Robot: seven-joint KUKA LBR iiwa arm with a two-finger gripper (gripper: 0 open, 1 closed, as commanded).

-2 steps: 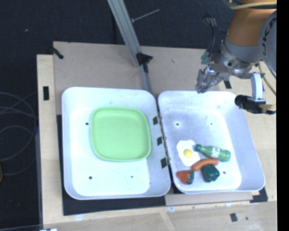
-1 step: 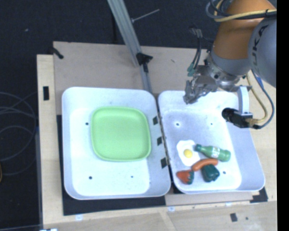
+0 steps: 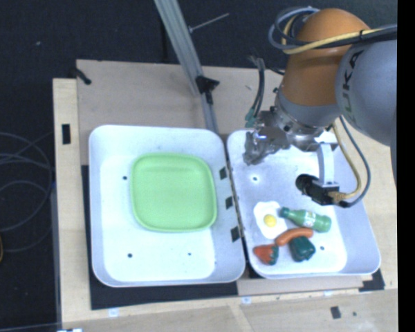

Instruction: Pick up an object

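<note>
Camera view: claw (image 3: 254, 149) near right bin's (image 3: 356, 258) far-left edge.

Even overhead light, white bins (image 3: 159, 272) bright without glare, faint shadows, dark surroundings, slightly soft, grainy focus

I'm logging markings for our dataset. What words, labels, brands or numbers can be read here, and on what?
"KU": dark letters, partly cut off, on the grey arm.
Green bottle: any label is too small and blurred to read.
Nothing else readable.
</note>
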